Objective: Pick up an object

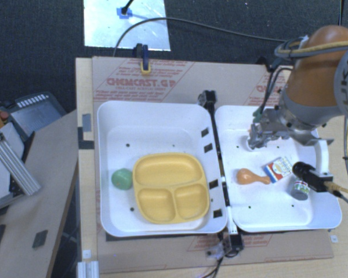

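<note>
Gripper point(258, 136): low inside the right bin point(278, 213), on the far side of the orange toy point(252, 176) and apart from it. Nothing is seen in its grasp. Open or closed: cannot tell from this angle.

Candidate object: the orange toy, flat on the bin floor. It has a round bulb at the view's left and a thin stem pointing right.

Handling (judgement):
- Probably light, hollow plastic or rubber.
- Smooth and rounded, so it could roll or squirt out under a pinch.
- Best hold looks like across the bulb at its widest part, jaws square to the stem. The stem is thin and easy to miss.

Neighbours:
- Card point(277, 168), red, white and blue, lies just right of the toy, at the stem tip. Contact cannot be told.
- Small grey item point(300, 191) is further right of the toy and nearer the camera.

Room:
- Bare floor lies left of the toy up to the bin wall, and on its near side. Approach from there or straight down.
- A descent on the stem side risks nudging the card.

Well left of the toy, in the left bin point(151, 120): yellow tray point(162, 157) and green ball point(122, 179), out of the way.
</note>
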Robot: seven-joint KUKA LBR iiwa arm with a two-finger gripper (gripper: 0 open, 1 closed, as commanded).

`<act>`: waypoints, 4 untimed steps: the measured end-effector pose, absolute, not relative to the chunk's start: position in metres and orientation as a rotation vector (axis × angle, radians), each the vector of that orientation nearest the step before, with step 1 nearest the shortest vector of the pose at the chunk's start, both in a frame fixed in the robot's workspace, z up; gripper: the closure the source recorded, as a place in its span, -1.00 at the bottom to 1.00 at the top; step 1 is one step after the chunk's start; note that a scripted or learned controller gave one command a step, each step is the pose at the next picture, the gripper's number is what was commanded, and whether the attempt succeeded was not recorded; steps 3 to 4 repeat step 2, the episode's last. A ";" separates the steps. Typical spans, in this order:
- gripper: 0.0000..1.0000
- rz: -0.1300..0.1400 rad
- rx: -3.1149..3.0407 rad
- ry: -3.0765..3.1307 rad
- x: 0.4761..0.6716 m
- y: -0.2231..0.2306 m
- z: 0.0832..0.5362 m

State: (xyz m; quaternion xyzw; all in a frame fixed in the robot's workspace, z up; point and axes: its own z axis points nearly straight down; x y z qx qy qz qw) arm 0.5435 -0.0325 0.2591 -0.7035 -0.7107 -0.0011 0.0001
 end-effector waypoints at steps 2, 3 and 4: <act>1.00 -0.003 -2.213 -2.231 0.587 0.061 0.225; 1.00 -0.003 -2.213 -2.231 0.587 0.061 0.225; 1.00 -0.003 -2.213 -2.231 0.587 0.061 0.225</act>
